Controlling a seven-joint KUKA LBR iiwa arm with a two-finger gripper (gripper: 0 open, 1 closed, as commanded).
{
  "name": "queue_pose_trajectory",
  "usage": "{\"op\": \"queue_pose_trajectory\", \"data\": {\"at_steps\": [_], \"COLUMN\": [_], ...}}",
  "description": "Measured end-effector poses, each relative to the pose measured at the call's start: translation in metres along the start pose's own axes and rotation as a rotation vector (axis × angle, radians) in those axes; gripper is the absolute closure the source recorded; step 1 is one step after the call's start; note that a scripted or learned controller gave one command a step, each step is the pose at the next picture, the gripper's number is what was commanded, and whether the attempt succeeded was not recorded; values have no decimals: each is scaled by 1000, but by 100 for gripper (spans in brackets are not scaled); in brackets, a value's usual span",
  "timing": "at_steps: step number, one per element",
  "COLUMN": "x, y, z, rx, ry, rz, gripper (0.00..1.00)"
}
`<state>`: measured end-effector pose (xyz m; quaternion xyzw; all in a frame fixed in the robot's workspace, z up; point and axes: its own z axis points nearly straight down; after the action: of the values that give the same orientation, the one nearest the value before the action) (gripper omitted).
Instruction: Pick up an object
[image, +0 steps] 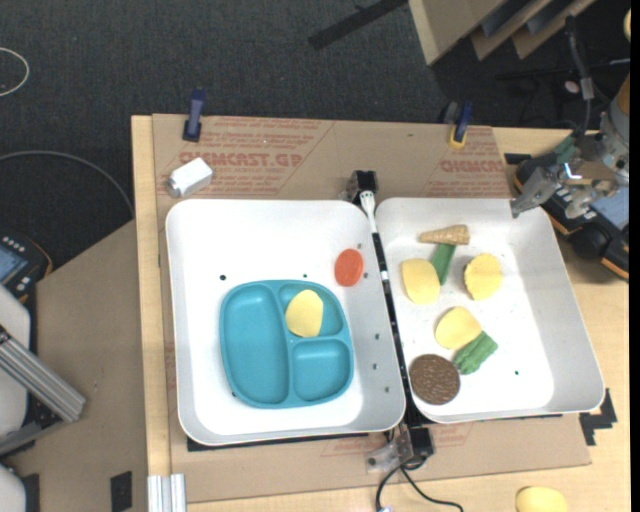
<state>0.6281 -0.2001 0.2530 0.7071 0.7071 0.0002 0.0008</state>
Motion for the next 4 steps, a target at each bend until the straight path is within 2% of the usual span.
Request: {"op": "queue_pose_trajectory", "data": {"at_steps": [1, 2, 3, 4], "x": [92, 17, 114, 102], "y": [-75, -78, -108, -128], "z": [89, -50, -2, -211], "rx": [16, -14, 9, -21], "ry": [9, -8, 6, -3], "rz": [-6, 6, -9, -1], "gripper": [0, 0, 0, 0]}}
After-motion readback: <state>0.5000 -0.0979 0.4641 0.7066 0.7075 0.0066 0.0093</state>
